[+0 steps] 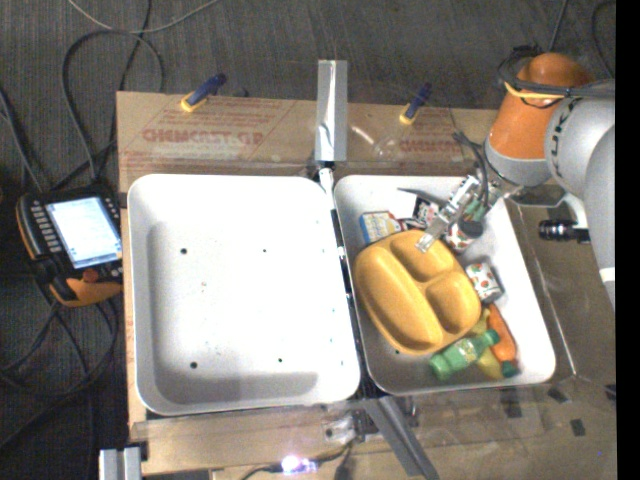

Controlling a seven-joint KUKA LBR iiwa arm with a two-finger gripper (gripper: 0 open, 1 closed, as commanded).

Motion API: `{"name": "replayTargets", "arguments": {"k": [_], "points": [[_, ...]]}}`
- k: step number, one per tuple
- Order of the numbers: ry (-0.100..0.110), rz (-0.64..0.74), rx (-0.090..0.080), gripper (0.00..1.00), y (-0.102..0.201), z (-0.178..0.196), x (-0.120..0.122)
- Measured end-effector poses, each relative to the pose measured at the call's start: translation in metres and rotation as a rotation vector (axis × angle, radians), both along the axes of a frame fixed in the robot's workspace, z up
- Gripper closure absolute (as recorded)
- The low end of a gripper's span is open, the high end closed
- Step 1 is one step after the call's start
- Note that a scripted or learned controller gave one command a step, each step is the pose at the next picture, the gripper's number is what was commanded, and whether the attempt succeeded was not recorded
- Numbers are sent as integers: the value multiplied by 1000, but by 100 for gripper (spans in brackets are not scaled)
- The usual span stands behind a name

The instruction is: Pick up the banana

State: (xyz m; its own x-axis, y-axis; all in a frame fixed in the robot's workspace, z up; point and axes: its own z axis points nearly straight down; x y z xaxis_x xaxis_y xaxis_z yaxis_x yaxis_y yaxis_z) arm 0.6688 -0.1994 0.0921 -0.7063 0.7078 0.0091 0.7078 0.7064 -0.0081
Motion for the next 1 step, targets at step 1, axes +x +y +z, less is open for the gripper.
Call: {"name": "replayTargets", "arguments": {"k": [1], "points": [[-29, 27, -6, 0, -19, 0, -59]]}}
